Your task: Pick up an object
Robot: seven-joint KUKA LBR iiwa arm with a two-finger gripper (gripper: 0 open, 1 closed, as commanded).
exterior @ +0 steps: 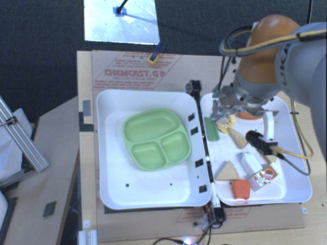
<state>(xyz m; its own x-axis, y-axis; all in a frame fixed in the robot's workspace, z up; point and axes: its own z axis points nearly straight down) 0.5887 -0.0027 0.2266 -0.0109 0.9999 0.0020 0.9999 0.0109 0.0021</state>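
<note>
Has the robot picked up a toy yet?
Not yet. Nothing looks lifted: the orange block, tan wedge and green stick all lie in the right white bin. The claw is low over that bin's far end, near the yellow piece. Grabbing and lifting remain.

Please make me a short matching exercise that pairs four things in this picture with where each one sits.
Things:
1. green tray
2. orange block
3. green stick
4. gripper

Places:
A. front of the right bin, near its front rim
B. above the back left part of the right bin
C. middle of the left bin
D. right bin, beside the divider between the bins

Pairs: 1-C, 2-A, 3-D, 4-B
</note>
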